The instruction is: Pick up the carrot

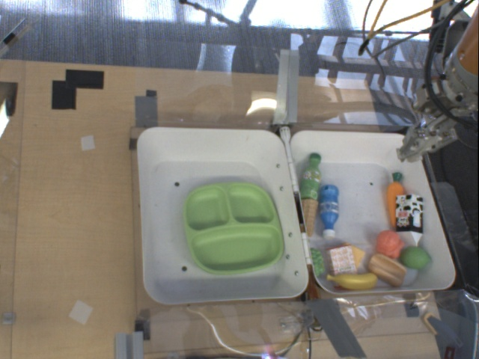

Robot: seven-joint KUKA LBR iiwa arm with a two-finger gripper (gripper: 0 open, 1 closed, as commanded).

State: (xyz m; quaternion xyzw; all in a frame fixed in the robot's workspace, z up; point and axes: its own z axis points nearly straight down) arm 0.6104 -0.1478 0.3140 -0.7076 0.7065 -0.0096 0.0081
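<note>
The grey arm is cut off by the right frame edge; cables obscure its wrist. The metallic two-finger gripper [423, 140] hangs over the right white bin's [352, 155] far right corner, above the contents; whether it is parted or closed cannot be determined. The orange carrot with green top [394, 197] lies near that bin's right wall, touching the black-and-white carton [409, 214]. The green divided plate [233, 226] occupies the left white bin [161, 200].
</note>
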